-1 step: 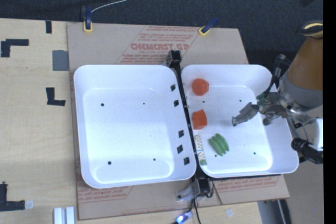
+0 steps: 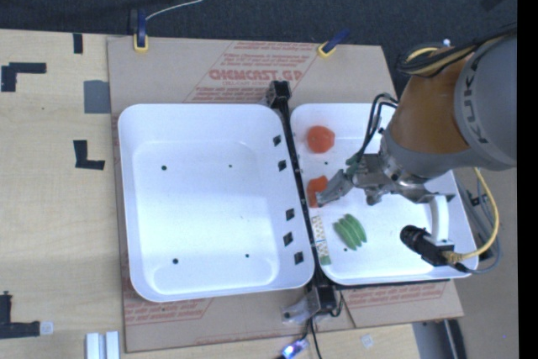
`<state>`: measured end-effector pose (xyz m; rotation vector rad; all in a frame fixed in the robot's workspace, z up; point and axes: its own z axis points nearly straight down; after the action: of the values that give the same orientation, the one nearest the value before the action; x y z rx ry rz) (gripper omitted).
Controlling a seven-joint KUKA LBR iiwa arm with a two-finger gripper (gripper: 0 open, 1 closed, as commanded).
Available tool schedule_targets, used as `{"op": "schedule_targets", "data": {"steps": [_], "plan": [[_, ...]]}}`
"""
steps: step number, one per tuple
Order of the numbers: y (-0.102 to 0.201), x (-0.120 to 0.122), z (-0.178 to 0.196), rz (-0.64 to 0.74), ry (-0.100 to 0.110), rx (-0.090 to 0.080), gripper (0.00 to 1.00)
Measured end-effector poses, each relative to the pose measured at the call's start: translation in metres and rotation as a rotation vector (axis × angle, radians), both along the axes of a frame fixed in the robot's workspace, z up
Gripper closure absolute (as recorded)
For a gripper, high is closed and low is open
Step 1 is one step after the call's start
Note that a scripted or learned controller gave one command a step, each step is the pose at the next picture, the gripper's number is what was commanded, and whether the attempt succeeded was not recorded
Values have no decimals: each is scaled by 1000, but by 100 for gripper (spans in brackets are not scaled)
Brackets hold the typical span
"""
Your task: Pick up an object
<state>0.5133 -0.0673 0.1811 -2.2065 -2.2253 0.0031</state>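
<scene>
Orange object point(image 2: 317, 189) in right bin point(image 2: 395, 261), beside pincer point(image 2: 332, 189), grip state unclear.

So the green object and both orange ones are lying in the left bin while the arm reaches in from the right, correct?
Not quite. The camera view shows the green object and both orange ones in the right bin, not the left bin. The arm does reach in from the right.

The cardboard sheet point(image 2: 252, 71) reads "CHEMCAST GP" (red print); the arm point(image 2: 487, 109), "KUKA".
</scene>
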Motion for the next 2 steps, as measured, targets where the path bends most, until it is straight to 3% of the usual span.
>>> {"op": "schedule_targets", "data": {"steps": [1,2], "plan": [[-87,-18,161,-14,-23,-11,0],[-81,-18,161,-7,-7,-6,100]]}}
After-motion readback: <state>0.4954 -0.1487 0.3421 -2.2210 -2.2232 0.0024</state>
